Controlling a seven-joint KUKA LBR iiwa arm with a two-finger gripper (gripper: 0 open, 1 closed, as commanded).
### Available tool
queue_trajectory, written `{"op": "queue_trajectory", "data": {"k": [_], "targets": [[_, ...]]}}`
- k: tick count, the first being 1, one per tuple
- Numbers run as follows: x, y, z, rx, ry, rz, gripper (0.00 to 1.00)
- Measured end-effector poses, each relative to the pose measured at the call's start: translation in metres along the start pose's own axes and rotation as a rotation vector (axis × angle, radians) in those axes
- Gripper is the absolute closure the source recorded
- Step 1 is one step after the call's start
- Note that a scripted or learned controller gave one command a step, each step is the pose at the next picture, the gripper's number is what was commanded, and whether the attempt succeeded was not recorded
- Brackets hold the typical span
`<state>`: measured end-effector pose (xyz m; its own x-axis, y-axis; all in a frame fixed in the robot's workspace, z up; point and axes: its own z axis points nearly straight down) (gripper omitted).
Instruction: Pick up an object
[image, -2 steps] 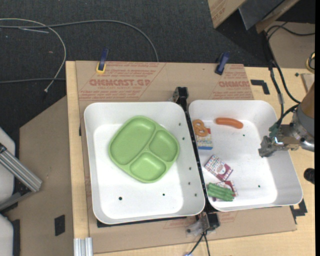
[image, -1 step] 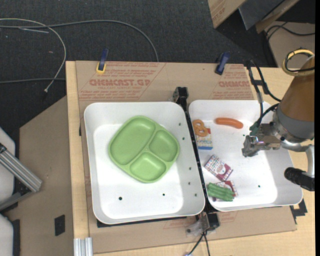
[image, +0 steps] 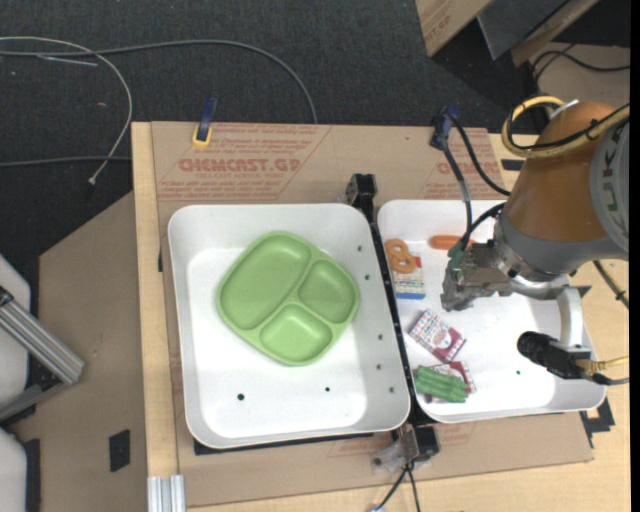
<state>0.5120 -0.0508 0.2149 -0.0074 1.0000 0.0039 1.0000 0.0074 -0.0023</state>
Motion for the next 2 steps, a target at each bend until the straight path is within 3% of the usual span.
{"op": "queue_trajectory", "data": {"k": [2], "targets": [[0.116,0.014,0.009,-0.002,-0.001,0.0,1.0]]}}
